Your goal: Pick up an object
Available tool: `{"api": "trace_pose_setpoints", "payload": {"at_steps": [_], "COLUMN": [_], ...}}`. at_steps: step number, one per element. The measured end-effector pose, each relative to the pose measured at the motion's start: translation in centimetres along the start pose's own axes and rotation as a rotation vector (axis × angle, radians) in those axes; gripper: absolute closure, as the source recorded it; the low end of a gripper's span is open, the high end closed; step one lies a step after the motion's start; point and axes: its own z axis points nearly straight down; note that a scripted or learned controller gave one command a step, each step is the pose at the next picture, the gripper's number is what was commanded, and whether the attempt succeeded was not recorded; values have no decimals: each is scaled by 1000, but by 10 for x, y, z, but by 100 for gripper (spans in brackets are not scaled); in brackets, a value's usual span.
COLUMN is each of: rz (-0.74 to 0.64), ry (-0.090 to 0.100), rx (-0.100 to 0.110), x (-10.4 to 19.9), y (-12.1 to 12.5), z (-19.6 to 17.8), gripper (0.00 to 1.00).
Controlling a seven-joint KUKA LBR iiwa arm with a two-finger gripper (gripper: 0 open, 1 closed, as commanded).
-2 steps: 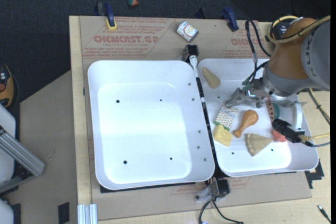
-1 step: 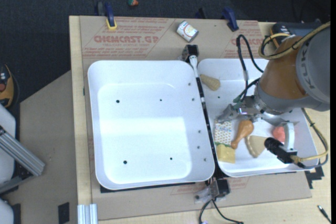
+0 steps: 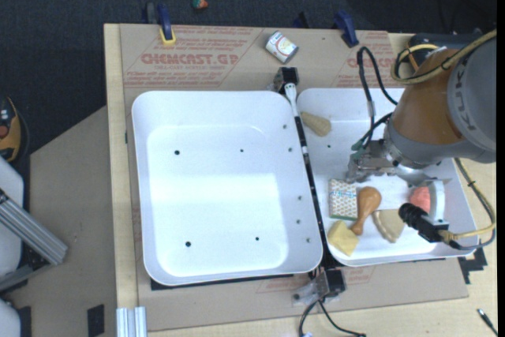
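My gripper hangs low in the right bin, just above a checkered square pad. The grey arm with its orange band covers much of that bin. Below the gripper lie a brown wooden pestle-like piece, a yellow wedge and a beige chunk. A pink-red object sits to the right, partly under the arm. A tan piece rests near the bin's top left corner. I see nothing between the gripper's tips.
The left bin stands beside the right one, with a black divider strip between them. A small white box lies on the cardboard behind the bins. Blue clamps hold the board. Cables loop over the right bin.
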Motion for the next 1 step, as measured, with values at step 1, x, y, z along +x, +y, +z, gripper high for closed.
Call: {"api": "trace_pose_setpoints", "payload": {"at_steps": [1], "rz": [2], "ry": [-8], "rx": [-1], "x": [-44], "y": [7], "z": [-176], "gripper": [100]}}
